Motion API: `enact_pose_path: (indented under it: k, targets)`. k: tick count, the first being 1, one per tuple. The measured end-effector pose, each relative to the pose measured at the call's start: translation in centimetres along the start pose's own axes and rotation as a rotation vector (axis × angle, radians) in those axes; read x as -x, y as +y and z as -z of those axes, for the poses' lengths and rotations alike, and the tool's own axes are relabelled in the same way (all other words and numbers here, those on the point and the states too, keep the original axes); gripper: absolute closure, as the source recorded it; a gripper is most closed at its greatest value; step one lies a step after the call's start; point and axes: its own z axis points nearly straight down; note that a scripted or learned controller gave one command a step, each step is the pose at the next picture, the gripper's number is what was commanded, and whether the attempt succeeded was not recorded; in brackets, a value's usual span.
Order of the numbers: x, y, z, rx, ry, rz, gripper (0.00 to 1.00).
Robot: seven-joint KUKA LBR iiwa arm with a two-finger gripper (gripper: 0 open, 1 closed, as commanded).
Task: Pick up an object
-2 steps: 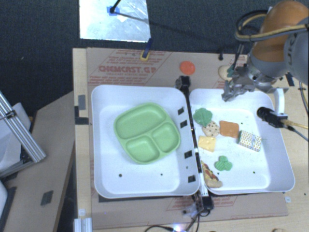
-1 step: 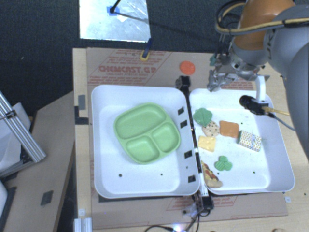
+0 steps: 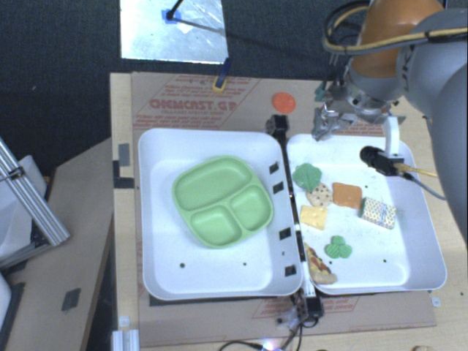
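Arm: one, grey, entering from the right edge of the view, upper corner. Orange band above the wrist, rounded, with yellow and black cables looped beside it. Wrist: angled downward and to the view's left. Gripper: metallic, pointing down, held high in the frame; its tips look blurred and small, so finger spacing is uncertain. Nothing visible between them.
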Motion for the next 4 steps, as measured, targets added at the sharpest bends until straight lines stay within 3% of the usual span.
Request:
enact_pose_path:
  k: [1, 3, 4]
  targets:
    - [-0.6, -1.1, 0.0, -0.001, -0.001, 0.000, 1.00]
    - [-0.3, 0.7, 0.0, 0.002, -0.001, 0.001, 1.00]
    - [-0.8, 0.1, -1.0, -0.001, -0.001, 0.001, 1.00]
